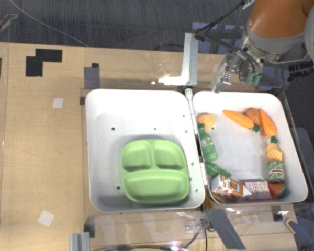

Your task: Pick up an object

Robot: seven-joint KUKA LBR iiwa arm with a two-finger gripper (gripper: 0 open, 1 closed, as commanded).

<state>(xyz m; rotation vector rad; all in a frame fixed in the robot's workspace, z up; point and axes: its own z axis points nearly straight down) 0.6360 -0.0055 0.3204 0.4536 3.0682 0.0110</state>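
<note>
I am seeing the gripper (235,75) hovering over the back rim of the right bin (288,114), fingers spread and holding nothing. The carrots (239,119) are lying in that bin near the back, just below it. A green tray (154,170) is sitting in the left bin (102,119).

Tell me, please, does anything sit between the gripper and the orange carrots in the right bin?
Nothing visible does. The gripper hangs above the far rim of the right bin, and the carrots lie just inside that rim on bare floor, uncovered. The other toys line the near and side walls, clear of that path.
</note>
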